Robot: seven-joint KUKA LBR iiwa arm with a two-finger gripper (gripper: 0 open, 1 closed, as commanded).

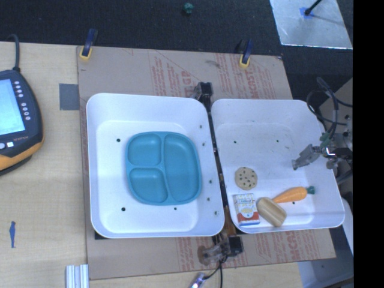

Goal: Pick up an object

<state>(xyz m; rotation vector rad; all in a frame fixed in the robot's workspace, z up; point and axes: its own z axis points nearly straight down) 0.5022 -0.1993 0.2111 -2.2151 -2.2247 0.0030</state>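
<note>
In the right bin [264, 113] several small objects lie near the front: a round cookie [245, 177], an orange carrot [291, 194], a tan bread roll [271, 212] and a small red and white carton [246, 209]. My gripper [304, 157] reaches in over the bin's right edge, above and right of the carrot, with nothing between its fingers that I can make out.
The left bin [108, 215] holds a blue divided plate [163, 167]. A teach pendant [15, 116] lies on the bench at far left. Clamps [88, 44] pin the cardboard base at the back.
</note>
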